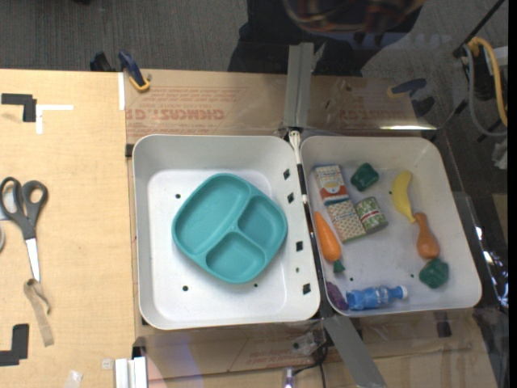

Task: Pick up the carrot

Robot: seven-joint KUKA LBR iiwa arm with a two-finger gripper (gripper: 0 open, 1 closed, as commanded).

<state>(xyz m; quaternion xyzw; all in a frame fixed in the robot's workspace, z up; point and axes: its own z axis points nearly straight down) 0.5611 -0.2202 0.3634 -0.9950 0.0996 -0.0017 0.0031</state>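
Carrot: 1, right bin | teal plate: 1, left bin

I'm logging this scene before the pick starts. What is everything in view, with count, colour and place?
carrot: 1, orange, right bin, by its left wall
banana: 1, yellow, right bin, upper right
small cartons: 3, printed white, red and green, right bin, upper left
dark green toy pieces: 2, one near the top, one at lower right
orange-brown toy: 1, right side of right bin
bottle: 1, blue, lying along the front wall
divided plate: 1, teal, left bin
bins: 2, white, side by side
scissors: 1, grey handles, bench at left
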